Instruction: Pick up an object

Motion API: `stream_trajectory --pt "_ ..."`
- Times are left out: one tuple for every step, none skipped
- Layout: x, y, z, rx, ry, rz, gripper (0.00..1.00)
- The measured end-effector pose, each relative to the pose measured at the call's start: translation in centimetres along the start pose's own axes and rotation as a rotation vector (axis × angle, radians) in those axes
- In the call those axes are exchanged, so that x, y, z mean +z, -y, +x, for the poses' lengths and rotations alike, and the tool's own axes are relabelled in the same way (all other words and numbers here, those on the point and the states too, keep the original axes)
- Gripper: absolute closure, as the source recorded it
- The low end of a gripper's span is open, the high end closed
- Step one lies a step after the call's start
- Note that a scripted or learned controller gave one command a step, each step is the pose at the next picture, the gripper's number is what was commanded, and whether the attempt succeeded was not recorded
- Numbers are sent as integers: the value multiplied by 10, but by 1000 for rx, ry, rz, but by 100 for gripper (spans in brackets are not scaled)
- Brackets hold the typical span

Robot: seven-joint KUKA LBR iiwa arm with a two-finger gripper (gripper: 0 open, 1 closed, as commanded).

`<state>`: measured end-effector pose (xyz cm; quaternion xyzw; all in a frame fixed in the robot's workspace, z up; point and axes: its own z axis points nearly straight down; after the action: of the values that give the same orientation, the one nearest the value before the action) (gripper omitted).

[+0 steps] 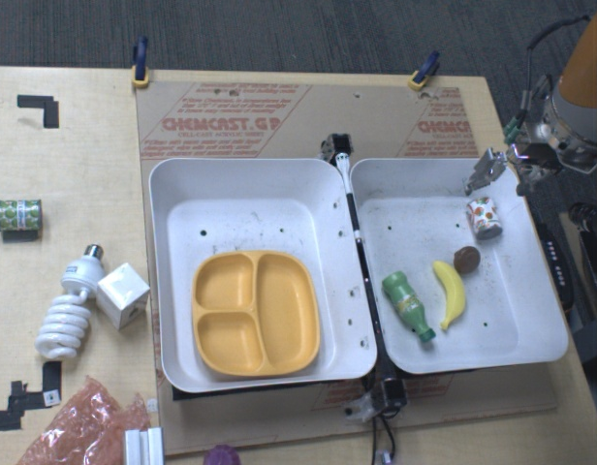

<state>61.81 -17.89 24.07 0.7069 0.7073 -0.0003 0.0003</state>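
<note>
We note the gripper [489,170] poised over the right bin's [531,342] far rim, fingers apart and empty, just above the can [484,217], likely our nearest pick.

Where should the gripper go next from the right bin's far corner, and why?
Probably a short move down and slightly toward the bin's middle, onto the small can. The gripper sits at the right bin's far right corner, just beyond that can and apart from it, with nothing visible between its fingers. The brown ball, banana and green bottle lie farther off.
</note>
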Motion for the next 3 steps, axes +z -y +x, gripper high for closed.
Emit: stream_trajectory --pt "148 15 8 2 -1 0 0" --pt "148 74 23 3 -1 0 0" --pt "138 73 23 4 0 -3 100"
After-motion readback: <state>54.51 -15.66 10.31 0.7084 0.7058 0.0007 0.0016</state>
